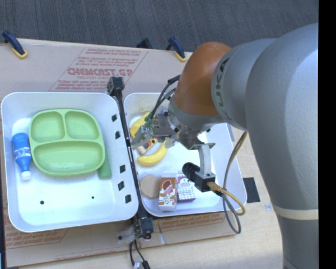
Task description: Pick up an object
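My gripper (147,139) reaches down into the right bin (227,203), over a cluster of yellow toys. A yellow banana (152,157) lies just below and in front of it, and another yellow piece (138,125) sits behind it by the divider. The arm's orange band and grey wrist cover much of the bin. Further forward lie a tan round piece (149,186) and a small red and white carton (168,193) beside a pink and white box (185,189).
The left bin (22,212) holds a green divided plate (67,142) and a blue bottle (21,153) along its left wall. A black divider bar (126,150) runs between the bins. A cable (229,206) loops over the right bin's front corner.
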Controlling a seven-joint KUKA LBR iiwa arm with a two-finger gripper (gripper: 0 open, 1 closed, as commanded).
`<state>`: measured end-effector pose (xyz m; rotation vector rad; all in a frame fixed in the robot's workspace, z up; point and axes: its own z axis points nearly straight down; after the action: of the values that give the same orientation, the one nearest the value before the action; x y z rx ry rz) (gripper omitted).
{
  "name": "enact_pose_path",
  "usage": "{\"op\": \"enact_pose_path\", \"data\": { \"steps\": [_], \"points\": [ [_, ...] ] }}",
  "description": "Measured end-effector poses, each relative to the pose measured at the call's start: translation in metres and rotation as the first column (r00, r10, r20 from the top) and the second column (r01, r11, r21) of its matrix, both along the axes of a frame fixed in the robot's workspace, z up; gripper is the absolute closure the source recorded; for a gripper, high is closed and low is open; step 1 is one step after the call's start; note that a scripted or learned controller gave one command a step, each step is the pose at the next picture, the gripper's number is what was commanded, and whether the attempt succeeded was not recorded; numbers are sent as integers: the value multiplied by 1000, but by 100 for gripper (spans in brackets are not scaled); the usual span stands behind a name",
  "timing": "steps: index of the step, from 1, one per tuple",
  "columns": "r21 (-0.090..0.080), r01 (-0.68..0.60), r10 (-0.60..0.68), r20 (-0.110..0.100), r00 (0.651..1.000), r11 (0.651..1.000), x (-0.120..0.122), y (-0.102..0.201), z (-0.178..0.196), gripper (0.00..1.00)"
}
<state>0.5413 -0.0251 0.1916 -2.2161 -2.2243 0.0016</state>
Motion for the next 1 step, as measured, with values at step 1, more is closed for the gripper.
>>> {"op": "enact_pose_path", "data": {
  "steps": [1],
  "points": [
    [0,0,0,0,1000,1000,0,0,0,0]
  ]
}}
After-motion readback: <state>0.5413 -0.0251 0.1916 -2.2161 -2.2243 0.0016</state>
